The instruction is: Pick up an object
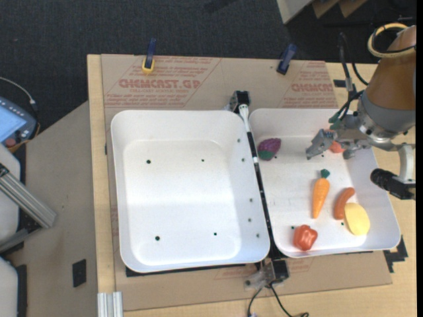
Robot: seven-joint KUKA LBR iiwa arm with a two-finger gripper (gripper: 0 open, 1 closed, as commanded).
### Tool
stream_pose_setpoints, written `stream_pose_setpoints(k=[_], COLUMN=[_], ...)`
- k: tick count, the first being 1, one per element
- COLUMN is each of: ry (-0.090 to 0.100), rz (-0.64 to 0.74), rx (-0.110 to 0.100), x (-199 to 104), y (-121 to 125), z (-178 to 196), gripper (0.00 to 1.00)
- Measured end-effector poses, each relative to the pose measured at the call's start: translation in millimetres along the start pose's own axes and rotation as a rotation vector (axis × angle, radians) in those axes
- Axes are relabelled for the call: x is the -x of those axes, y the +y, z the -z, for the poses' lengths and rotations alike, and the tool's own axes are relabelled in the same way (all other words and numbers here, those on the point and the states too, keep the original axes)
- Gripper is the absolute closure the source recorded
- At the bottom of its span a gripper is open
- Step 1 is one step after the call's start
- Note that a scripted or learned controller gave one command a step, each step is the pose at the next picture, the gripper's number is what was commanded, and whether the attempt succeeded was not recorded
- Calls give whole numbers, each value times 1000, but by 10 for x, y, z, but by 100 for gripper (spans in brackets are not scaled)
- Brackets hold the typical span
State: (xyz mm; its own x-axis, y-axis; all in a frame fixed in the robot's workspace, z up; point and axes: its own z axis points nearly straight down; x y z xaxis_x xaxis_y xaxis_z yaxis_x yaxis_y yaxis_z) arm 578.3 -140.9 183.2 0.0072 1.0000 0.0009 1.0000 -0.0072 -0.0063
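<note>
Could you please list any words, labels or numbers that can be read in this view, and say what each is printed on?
"CHEMCAST G P", in red, on the brown board behind the left bin.
More red print on the board behind the right bin: cut off and too blurred to read.
Smaller red lines beneath both: too small to read.

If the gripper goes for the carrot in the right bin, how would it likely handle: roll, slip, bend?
The carrot looks like a stiff, smooth toy, so it probably won't bend. Its rounded, tapered body lying flat on the right bin may roll sideways if nudged. Fingers might slip toward its thin tip. It lies apart from its neighbours.
</note>
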Motion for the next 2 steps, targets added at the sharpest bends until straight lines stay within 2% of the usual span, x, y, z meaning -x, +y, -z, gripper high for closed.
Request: stream_pose_setpoints(k=[1, 2], ry=[3, -1], rz=[2, 14], rx=[-3, 12], x=[81, -487], y=[-715, -142], z=[-1042, -986], gripper=[0, 0])
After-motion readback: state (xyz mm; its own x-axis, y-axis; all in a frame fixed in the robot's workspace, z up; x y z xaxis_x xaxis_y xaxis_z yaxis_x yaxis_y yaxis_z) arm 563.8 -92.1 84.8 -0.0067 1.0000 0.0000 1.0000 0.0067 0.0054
